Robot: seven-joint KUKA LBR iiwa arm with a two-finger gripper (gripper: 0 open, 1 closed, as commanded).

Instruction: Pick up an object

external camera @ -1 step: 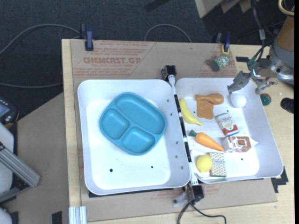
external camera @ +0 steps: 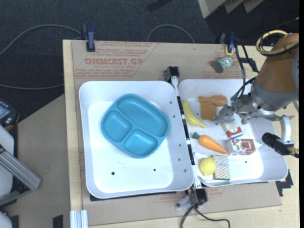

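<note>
- Arm comes in from the right, orange band above the wrist, parked over the right bin.
- Gripper sits low over the upper-middle of that bin, just right of the brown bread-like piece.
- Jaws: two grey metal fingers look slightly spread, nothing visible between them (blurry at this size, so only a rough read on the gap).
- Fingertips are right above or touching a small red-and-white packet; cannot tell which.
- Nothing is lifted; all items lie on the bin floor.
- Right bin contents: banana along the left wall, carrot near the middle, lemon at the lower left touching a speckled card-like packet, and an orange-and-white carton just right of the carrot.
- Left bin holds a blue divided plate, well apart from the gripper.
- Small grey-green object lies on the bench board above the right bin, outside it.
</note>
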